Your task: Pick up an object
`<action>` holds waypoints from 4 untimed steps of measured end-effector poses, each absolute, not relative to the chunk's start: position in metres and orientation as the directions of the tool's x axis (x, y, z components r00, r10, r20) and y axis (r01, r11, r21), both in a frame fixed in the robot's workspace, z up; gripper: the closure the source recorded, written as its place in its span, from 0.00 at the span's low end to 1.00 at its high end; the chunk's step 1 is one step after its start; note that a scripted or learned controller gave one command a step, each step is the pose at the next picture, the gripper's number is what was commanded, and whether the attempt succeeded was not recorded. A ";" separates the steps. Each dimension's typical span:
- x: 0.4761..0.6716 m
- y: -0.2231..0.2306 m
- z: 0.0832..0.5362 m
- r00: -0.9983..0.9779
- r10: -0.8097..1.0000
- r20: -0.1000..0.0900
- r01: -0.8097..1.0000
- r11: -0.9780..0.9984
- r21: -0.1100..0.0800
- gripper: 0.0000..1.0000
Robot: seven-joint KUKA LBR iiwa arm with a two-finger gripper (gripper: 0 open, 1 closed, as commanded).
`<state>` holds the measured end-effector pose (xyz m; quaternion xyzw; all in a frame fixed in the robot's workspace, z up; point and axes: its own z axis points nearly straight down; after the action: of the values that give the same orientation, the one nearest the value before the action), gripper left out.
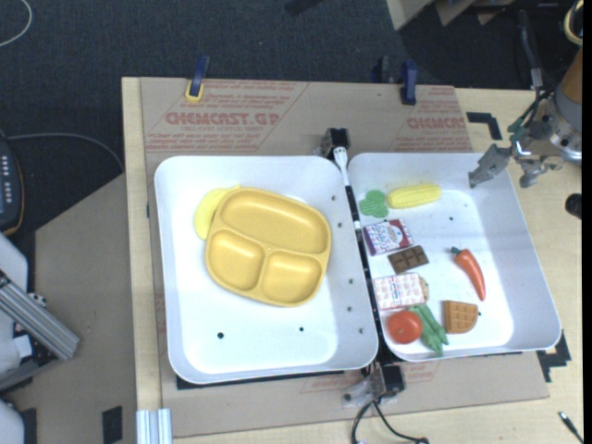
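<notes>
— So, where is the gripper (507, 165) now?

— It is at the far right corner of the right bin (518, 239), just above the rim. It comes in from the right side. Two grey fingers (487, 166) point down and to the left, and there is a gap between them, so they are apart. Nothing is between them.

— And the things to pick?

— All the small ones lie in the right bin. Near the far wall there is a yellow corn cob (413, 195), and a small green piece (374, 203) touches its left end. Below them is a small carton (386, 237) with a purple and white label, and just beside it a brown chocolate bar (408, 259). A red chili pepper (470, 270) lies alone toward the right, well apart from the others.

— What is near the front?

— A pink and white packet (400, 292), a red tomato (404, 326), a green bean pod (430, 327) which touches the tomato, and a brown waffle (460, 316) just beside the pod.

— Is the gripper close to any of them?

— The corn cob is the nearest, but it is still apart from the fingers.

— And the left bin (185, 248)?

— It holds a yellow divided plate (266, 246) with three compartments. A round yellow thing (207, 213) lies partly under its left edge; I cannot tell what it is.
</notes>
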<state>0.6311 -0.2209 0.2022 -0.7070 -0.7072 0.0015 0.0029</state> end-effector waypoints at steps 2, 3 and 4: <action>0.630 -0.208 0.112 -0.002 1.000 0.001 1.000 0.002 -0.003 0.00; 0.630 -0.207 0.084 -0.002 1.000 0.001 1.000 0.002 -0.003 0.00; 0.631 -0.207 0.096 -0.003 1.000 0.000 1.000 0.003 0.001 1.00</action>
<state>0.6307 -0.2073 0.0959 -0.7061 -0.7081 -0.0001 -0.0003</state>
